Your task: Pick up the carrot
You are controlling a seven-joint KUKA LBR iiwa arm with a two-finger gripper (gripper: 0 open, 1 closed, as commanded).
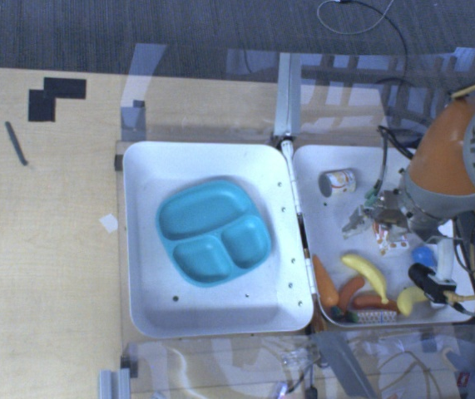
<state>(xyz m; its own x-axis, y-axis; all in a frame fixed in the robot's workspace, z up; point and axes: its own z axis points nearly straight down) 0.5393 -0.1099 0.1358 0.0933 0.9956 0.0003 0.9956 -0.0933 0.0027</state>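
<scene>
Two white bins sit below me: in the right bin (337,160) the carrot (325,281) lies against the left wall, untouched, while my gripper (378,219) hovers well apart, grip state unreadable, so I judge the approach step remains, moving down-left.

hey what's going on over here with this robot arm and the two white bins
A grey and orange robot arm reaches in from the right over the right bin, its claw hovering near the middle of it. The carrot it is meant to pick up lies untouched by that bin's left wall, next to a banana and a sausage. A small can lies further back. The left bin holds a blue divided plate.
</scene>
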